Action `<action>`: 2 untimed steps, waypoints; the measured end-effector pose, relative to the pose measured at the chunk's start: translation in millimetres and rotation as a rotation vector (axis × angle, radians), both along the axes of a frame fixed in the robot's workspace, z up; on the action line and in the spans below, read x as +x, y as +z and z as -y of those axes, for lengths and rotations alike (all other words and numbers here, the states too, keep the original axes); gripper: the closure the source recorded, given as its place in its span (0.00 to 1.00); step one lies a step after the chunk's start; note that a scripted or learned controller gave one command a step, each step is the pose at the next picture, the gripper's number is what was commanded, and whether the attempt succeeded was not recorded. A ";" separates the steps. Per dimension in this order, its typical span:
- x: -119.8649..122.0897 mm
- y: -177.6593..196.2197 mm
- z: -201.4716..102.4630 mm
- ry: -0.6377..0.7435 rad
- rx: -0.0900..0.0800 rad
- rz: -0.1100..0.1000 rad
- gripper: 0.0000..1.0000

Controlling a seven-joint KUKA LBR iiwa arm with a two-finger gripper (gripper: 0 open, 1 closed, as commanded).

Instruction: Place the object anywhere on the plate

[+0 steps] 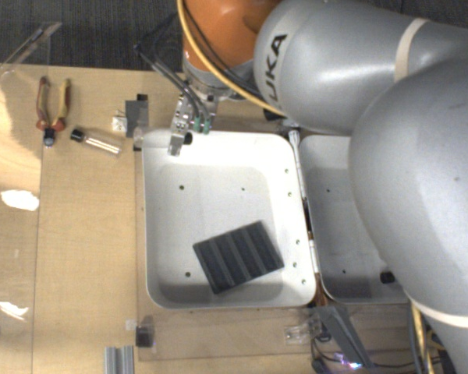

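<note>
Ribbed dark plate (238,256) lies tilted in the left white bin (162,209), toward its near edge. At the bin's far left corner hangs the tool (186,127) (I cannot tell its state from this angle), and nothing is seen in its grip. Pliers (52,107) and a small vial (96,140) rest on the wooden worktop (70,248).
</note>
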State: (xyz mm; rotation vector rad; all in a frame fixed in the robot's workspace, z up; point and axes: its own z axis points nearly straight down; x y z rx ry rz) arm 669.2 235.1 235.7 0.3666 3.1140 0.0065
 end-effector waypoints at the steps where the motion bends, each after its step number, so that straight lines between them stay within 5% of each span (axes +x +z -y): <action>1: -9.2 73.3 -0.5 -0.798 0.003 -0.002 1.00; 2: -9.4 84.6 -3.4 -0.788 0.005 0.001 1.00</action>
